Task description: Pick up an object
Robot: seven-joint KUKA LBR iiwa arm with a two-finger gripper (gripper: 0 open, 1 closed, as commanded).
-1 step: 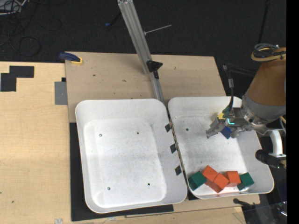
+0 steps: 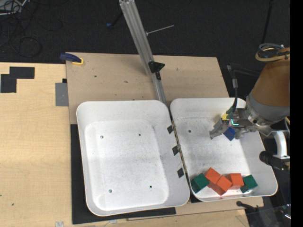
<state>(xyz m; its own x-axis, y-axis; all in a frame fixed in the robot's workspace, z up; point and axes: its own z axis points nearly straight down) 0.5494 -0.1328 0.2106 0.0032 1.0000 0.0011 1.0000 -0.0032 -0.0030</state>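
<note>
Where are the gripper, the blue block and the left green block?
gripper (image 2: 221,129): camera view, between its fingertips.
blue block (image 2: 230,134): camera view, its visible face by the gripper.
left green block (image 2: 200,181): camera view, top face, right bin's near edge.

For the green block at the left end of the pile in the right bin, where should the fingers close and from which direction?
Judging from this view, come straight down on the green block and close across its left and far faces, which look free. An orange block presses on its right, and the right bin wall sits close in front, so a side approach seems blocked.
</note>
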